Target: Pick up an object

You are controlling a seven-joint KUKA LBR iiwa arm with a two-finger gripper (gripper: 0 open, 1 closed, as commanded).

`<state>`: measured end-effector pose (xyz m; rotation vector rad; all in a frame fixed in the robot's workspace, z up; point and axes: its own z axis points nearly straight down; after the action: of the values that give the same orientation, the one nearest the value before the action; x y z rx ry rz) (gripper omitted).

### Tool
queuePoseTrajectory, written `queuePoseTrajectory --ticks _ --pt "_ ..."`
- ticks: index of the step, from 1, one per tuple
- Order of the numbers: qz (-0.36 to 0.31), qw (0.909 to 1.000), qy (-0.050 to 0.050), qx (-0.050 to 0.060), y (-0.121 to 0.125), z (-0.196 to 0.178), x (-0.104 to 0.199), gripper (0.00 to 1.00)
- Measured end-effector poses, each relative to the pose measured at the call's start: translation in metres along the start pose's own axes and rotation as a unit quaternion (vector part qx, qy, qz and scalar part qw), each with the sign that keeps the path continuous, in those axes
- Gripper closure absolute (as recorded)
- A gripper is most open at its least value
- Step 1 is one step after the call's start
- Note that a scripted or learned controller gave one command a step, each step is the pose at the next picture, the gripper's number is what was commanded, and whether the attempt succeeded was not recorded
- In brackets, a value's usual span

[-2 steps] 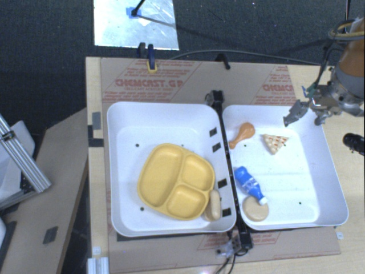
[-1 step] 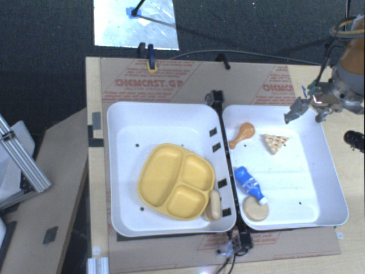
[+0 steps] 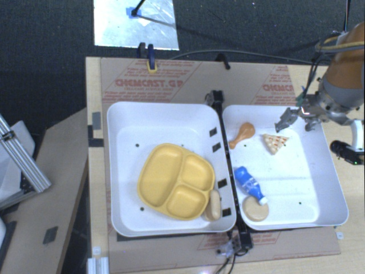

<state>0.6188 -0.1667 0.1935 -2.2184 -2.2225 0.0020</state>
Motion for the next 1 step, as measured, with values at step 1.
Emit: queuePoseTrajectory --ticks 1 --pt "0.0 1.0 0.0 0.0 0.0007 0.0618 -0.0037 0.0"
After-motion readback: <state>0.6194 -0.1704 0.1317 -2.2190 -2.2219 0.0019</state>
